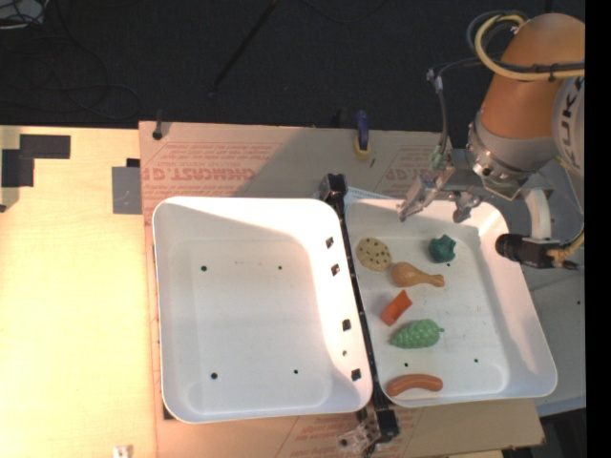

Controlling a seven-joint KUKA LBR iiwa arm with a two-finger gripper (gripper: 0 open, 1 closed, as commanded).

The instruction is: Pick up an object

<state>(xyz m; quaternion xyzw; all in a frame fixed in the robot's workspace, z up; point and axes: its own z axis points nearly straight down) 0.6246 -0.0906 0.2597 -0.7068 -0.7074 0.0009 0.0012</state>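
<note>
The claw (437, 206) is seen spread apart and gripping nothing, poised above the far rim of the right bin (520, 346). Inside that bin, five objects are scattered — a teal lump (442, 248) nearest the claw, a spotted cookie (374, 253), a drumstick (415, 276), an orange wedge (397, 306), green grapes (416, 334) and a sausage (414, 384) farthest away.

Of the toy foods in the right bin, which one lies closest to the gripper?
The dark teal piece, at the bin's far right end, just below the gripper. The others lie farther toward the near edge.
</note>
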